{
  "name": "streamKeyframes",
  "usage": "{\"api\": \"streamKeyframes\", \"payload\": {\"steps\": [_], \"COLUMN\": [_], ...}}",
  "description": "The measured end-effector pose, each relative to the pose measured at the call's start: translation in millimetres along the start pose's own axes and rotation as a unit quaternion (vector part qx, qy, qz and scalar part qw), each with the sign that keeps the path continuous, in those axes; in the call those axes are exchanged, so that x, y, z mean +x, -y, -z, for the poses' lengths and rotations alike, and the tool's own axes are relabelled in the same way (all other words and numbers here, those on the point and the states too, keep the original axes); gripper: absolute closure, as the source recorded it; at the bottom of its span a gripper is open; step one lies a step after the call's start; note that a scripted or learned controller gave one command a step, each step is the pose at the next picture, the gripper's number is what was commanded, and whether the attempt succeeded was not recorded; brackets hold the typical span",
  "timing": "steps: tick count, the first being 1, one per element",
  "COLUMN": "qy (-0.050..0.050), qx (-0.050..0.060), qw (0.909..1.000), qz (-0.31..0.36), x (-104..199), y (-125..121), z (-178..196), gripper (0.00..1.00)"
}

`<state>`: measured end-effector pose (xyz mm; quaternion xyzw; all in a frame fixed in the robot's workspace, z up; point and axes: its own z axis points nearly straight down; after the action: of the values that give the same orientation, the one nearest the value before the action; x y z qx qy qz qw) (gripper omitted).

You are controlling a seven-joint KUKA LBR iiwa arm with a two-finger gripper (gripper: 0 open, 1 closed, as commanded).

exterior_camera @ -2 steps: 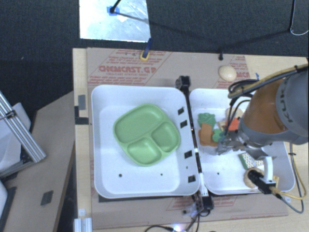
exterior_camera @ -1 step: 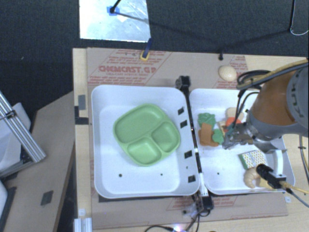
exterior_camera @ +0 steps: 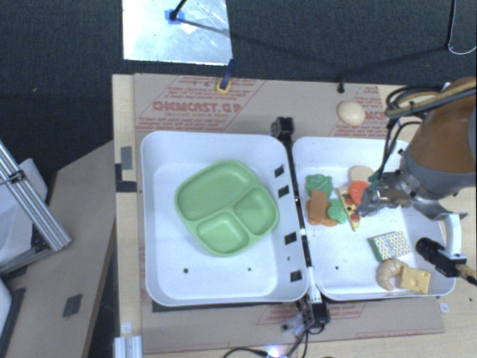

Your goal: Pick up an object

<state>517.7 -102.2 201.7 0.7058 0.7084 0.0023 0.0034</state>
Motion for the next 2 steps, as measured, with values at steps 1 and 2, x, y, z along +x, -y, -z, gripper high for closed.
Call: {"api": "streamKeyframes", "payload": {"steps": [1, 2], "qy": [0.000, -0.002], "qx": [0.002, 0.003], "qw": [1.0000, 1.0000], "qz": [0.000, 0.003], "x": [0, 50], "y": [-2, -19], "z": [24, 16], "gripper": [1.00, 1.00]}}
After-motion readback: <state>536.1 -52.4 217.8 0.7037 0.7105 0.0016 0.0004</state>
